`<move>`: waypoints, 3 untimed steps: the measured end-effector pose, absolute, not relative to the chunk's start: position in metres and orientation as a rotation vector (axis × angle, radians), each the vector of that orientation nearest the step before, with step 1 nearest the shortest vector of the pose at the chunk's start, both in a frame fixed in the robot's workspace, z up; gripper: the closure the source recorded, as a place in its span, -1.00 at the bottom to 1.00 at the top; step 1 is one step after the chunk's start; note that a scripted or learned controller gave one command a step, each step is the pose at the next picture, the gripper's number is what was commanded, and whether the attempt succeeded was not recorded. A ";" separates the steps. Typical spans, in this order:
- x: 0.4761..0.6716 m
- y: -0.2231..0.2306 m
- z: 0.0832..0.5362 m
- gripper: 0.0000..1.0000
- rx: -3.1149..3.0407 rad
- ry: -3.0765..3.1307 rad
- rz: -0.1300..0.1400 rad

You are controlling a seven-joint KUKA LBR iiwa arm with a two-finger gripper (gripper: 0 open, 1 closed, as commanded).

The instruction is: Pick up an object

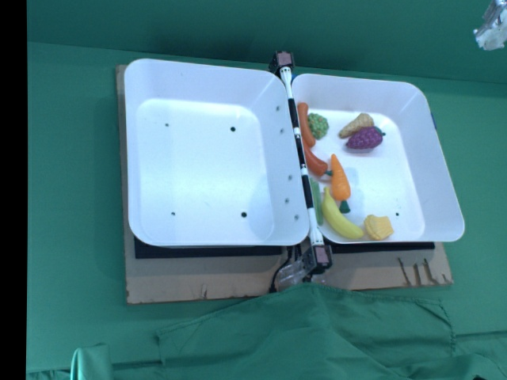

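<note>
Toy carrot (340,178): candidate for the pick; orange, tapered, in the right bin (432,172), toward that bin's left side, pointed end up-view, green stub at the lower end.
Neighbours: toy banana (339,218) just below, close to or touching the green stub; slim green piece (317,190) just to the left; red-orange piece (315,163) at upper left, near the tip.
Further contents: purple grape bunch (364,138) and tan piece (357,124) toward the back; small green knobbly piece (318,123) and long orange piece (304,125) beside the divider rod (295,125); yellow chunk (379,227) near the front wall.
Left bin (135,133): adjoining the right bin along the divider rod.
Gripper (493,22): high at upper right, over the green backdrop, well apart from both bins; too small and cropped to tell whether open or closed.
Handling, judged: probably hollow moulded plastic, so light, stiff, smooth and somewhat slippery; not fragile; likely to roll or skid if nudged on the slick bin floor.
Hold, judged: across the thick middle, closing at right angles to the long axis; right flank open, left flank crowded by the green piece.
Risk, judged: squeezing out along the taper if taken near the tip; catching the banana if taken too low.
</note>
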State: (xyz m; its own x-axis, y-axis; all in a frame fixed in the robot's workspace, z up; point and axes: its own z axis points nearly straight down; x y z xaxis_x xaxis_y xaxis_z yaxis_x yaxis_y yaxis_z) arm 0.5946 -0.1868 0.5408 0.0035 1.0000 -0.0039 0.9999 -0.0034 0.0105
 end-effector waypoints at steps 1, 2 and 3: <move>0.595 -0.187 0.553 1.00 2.216 2.205 0.009; 0.595 -0.187 0.567 1.00 2.215 2.197 0.012; 0.594 -0.188 0.581 1.00 2.214 2.189 0.015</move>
